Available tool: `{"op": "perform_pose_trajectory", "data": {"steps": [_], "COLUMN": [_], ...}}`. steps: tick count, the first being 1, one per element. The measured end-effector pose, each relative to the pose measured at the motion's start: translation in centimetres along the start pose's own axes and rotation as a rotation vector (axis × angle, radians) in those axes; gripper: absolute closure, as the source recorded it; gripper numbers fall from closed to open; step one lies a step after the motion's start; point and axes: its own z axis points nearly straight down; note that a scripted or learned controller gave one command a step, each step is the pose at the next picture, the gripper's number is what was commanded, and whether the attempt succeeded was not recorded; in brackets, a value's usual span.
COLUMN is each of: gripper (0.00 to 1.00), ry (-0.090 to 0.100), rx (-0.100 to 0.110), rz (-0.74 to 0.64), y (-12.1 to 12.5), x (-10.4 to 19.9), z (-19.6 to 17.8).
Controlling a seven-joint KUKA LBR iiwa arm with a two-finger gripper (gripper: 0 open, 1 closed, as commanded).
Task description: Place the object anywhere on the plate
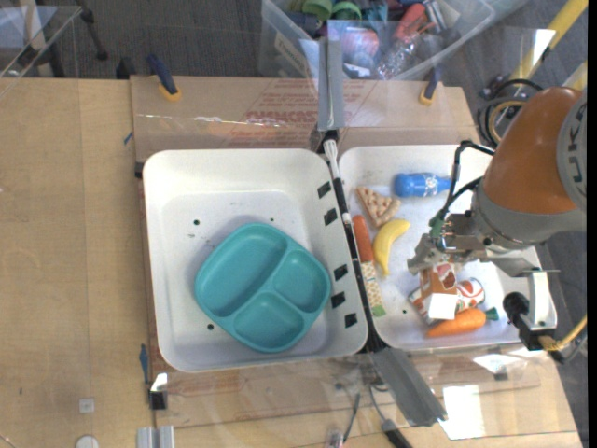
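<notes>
Hovering low over the right bin (485, 339), the gripper (431, 255) sits above a carton-like toy (440, 294); can't tell its grip. Probably go straight down, grab something, then carry it left to the teal plate (263, 288).

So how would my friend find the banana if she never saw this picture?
Look in the right white bin, the one the arm reaches into. Near its left wall lies the banana, just below the waffle-patterned slice and beside an orange carrot. It alone is curved and yellow.

The plate (262, 287) lies in the left bin (177, 180); the banana (387, 244) in the right bin (485, 160).
</notes>
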Motion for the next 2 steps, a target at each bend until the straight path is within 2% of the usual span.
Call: {"op": "perform_pose_trajectory", "data": {"steps": [1, 2], "gripper": [1.00, 1.00], "ry": [0.001, 0.000], "rx": [0.002, -0.001], "rz": [0.028, -0.045], "y": [-2.4, 1.8], "x": [7.5, 14.4], "z": [1.5, 1.4]}}
